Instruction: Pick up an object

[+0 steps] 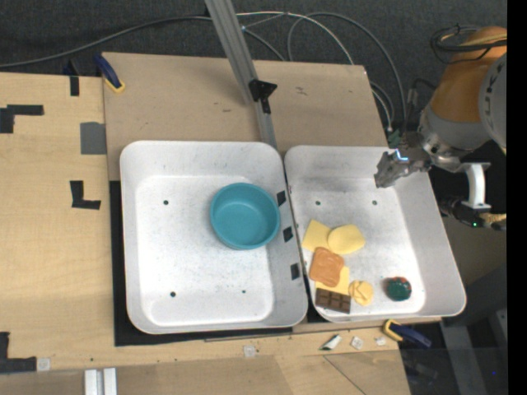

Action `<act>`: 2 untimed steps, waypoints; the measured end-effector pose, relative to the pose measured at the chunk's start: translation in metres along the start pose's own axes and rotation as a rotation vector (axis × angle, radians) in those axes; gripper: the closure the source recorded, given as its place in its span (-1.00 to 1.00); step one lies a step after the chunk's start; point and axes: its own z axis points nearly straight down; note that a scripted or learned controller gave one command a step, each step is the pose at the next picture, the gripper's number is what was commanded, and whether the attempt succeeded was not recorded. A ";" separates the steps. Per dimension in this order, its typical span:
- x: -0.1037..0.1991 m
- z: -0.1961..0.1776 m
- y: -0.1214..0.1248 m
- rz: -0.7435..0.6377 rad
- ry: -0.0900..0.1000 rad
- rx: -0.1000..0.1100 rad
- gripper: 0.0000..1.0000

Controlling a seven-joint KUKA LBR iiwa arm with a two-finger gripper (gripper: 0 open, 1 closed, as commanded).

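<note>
Two shallow white plastic bins sit side by side on the wooden table. The left bin (156,220) holds one thing: a round teal plastic bowl (244,215), upright, lying toward the bin's right wall.

The right bin (428,245) holds six small things, all gathered along its near edge. One pale yellow flat square piece (314,236) lies against the left wall, with one rounded yellow lump (347,239) touching its right side. Just nearer sits one orange toast-like slab (326,265), and nearer again one dark brown chocolate-bar block (333,301) in the near-left corner. Beside the block lies one small yellow knobbly piece (361,291), and toward the near-right corner one small dark green ball with a red patch (398,288), apart from the rest.

The grey pincer (389,171) hangs over the far-right corner of the right bin, well apart from all six pieces. Nothing shows between its tips; whether it is released or clenched I cannot tell.
</note>
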 end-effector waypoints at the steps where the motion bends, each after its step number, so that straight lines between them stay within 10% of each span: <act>1: -0.003 -0.043 0.003 0.000 -0.001 0.000 1.00; 2: 0.050 -0.044 -0.009 -0.004 0.002 0.004 1.00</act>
